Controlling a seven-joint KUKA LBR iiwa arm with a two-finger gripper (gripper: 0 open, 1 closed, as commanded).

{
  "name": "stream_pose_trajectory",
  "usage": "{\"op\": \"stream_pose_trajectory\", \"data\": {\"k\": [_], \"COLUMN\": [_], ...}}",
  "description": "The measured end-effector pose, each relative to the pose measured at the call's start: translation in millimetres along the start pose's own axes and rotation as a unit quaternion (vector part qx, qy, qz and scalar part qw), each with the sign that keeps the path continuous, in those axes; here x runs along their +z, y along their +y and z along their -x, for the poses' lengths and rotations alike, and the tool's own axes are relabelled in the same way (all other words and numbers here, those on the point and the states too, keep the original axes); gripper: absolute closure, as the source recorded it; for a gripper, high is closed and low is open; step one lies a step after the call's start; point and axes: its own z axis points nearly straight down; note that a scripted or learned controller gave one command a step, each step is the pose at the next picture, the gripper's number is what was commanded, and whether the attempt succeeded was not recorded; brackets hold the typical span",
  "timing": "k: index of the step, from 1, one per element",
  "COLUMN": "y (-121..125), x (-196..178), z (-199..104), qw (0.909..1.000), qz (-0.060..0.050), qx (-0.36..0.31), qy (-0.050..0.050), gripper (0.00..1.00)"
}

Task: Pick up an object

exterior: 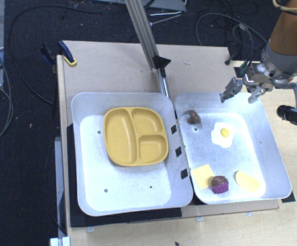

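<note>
The claw (239, 93) hangs released, fingers spread and holding nothing, over the far edge of the right bin (271, 152). Below it in that bin lie a fried egg (223, 135), a brown lump (193, 117), a yellow cheese slice (202, 176), a purple piece (219, 184) and a yellow piece (248, 181). The left bin (87, 178) holds a yellow divided plate (136, 136).

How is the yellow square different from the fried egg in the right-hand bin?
The square is plain yellow with straight edges and corners; the egg is white with a yellow yolk and a wavy, rounded outline. The square lies at the bin's near left, beside a purple piece; the egg lies apart, further back. Both lie flat in the right bin.
</note>
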Motion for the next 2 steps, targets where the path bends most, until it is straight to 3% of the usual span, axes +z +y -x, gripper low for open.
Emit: {"op": "stream_pose_trajectory", "data": {"k": [1, 2], "y": [0, -10], "x": [0, 58], "z": [0, -3], "qw": [1.0000, 1.0000], "qz": [0.000, -0.003], "qx": [0.000, 0.001], "qy": [0.000, 0.000], "gripper": [0.00, 0.00]}}
